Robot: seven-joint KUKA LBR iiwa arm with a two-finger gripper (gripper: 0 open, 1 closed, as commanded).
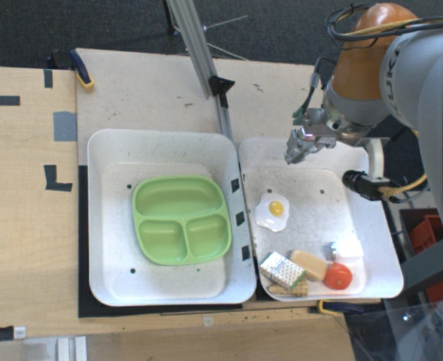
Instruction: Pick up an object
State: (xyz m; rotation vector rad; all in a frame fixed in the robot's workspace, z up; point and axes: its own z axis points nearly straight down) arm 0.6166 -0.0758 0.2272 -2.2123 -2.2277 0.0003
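From the overhead camera, the end effector is seen above the far edge of the right shallow white plastic bin; whether it is wide or narrow cannot be told. Nothing is seen between its tips. In that bin are found a fried-egg toy, a tan block, a green-patterned box and a red tomato. A green divided plate is held by the left bin.
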